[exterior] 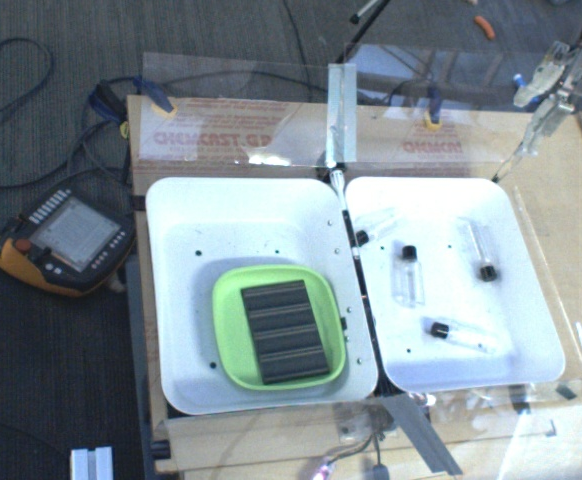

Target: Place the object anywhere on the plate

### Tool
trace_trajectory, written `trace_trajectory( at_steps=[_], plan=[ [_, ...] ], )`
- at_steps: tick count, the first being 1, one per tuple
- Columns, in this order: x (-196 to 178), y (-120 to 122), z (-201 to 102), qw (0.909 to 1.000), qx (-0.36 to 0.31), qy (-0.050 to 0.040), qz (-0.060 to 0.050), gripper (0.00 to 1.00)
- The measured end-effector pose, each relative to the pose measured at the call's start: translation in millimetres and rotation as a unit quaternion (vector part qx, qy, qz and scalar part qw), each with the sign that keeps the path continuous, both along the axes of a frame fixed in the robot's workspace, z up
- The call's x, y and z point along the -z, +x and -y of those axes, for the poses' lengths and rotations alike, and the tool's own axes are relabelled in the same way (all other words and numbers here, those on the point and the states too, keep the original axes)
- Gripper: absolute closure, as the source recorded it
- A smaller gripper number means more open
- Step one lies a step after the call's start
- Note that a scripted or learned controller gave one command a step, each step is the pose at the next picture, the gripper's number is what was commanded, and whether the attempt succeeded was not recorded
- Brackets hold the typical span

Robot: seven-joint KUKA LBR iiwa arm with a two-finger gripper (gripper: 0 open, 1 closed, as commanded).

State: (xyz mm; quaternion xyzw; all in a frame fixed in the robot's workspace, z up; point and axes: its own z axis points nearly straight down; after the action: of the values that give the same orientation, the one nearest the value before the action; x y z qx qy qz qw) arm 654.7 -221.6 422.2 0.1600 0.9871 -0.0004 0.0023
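Resting flat, a dark ribbed block is seen on the green plate, left bin | placement judged done | gripper parked top right; finger state cannot be told

Block on plate in left bin; 4 vials in right bin

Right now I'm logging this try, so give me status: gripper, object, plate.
Gripper high at far right, off the bins. Dark ridged block lies on the green plate in the left bin. Clear vials loose in the right bin.
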Motion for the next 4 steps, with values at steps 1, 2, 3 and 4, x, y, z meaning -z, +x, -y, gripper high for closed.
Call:
trace_trajectory(
  at_steps=[1,2,3,4],
  plan=[
    [-13.9,8.1,0.3,0.9959,-0.090,-0.0011,0.001,0.00],
    [-13.7,9.0,0.4,0.9956,-0.094,-0.0004,0.001,0.00],
    [-14.0,9.9,0.2,0.9885,-0.151,-0.0022,0.000,0.00],
    [-14.1,14.1,0.0,0.9747,-0.224,-0.0022,0.000,0.00]
  ],
)
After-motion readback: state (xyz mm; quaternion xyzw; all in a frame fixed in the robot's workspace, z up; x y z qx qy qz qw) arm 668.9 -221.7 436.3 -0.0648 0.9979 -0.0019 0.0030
